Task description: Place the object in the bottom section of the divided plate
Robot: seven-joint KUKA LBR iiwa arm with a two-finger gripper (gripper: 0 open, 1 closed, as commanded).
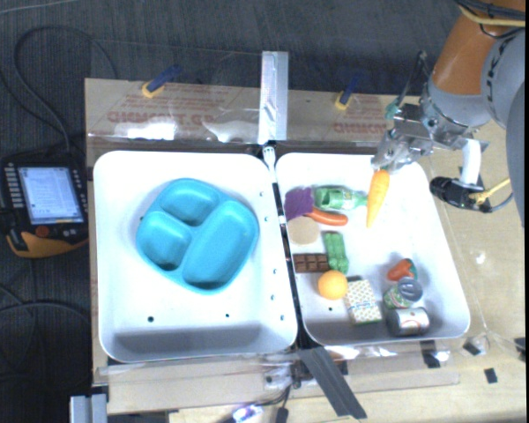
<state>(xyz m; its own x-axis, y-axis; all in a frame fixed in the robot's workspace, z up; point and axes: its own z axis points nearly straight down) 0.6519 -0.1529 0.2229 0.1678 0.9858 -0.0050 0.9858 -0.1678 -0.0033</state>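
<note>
- Near edge, right bin: a dark tin can (pixel 409 319) and a patterned cardboard box (pixel 362 301) are lying beside an orange round fruit (pixel 332 284).
- Mid bench, left: a blue three-section plastic plate (pixel 197 233) is sitting in the shallow white left bin (pixel 123 315); its large bottom section is facing the nearer right side.
- Mid bench, right: a purple eggplant toy (pixel 298 203) and green toy vegetables (pixel 338 196) are crowding the shallow white right bin (pixel 448 263).
- Far right: the two-finger gripper (pixel 390 163) is pinching the top of a long orange toy carrot (pixel 377 196), which is hanging upright above the right bin.
- Step in hand, as judged: lifting after the pick. Next, the arm needs carrying leftward over the divider, then lowering above the bottom section before releasing.
</note>
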